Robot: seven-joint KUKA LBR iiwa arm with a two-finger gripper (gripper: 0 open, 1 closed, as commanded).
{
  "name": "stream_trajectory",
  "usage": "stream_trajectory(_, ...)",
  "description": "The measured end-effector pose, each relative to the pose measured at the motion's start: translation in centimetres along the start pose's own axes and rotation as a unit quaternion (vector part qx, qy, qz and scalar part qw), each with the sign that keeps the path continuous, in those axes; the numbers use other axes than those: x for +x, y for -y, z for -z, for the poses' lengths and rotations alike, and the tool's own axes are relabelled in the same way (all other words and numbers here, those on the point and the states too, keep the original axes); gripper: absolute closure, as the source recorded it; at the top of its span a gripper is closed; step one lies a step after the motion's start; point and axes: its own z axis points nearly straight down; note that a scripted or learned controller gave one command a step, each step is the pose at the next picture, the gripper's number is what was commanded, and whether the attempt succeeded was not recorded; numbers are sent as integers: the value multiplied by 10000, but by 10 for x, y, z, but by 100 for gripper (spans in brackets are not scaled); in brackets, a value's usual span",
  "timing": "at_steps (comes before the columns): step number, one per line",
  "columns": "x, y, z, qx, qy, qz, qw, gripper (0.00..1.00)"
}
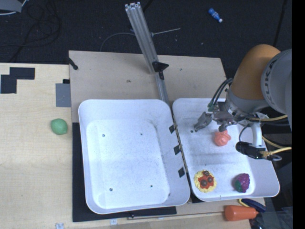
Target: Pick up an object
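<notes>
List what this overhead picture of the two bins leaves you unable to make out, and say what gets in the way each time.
- Gripper, camera view: wrist and cables crowd it, so whether it touches the pink object is unclear.
- Orange object, camera view: the picture's bottom edge cuts it off.
- Yellow object in the right bin, camera view: too small to identify.
- Blue item on the dark floor, camera view: too small to name.

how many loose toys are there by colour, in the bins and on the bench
Green: 1, the round green ball on the bench
Pink-orange: 1, the lumpy toy in the right bin
Yellow and red: 1, the round disc
Purple: 1, the grape bunch
Orange: 1, the carrot-like piece
Total: 5
</notes>
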Motion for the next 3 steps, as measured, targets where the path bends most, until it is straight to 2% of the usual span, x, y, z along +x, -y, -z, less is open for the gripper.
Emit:
stream_trajectory(1, 1, 1, -53, 0, -1, -4, 10000, 0)
stream_trajectory(2, -1, 0, -40, -22, 4, -15, 10000, 100)
stream_trajectory(3, -7, 1, 3, -40, 6, -16, 10000, 100)
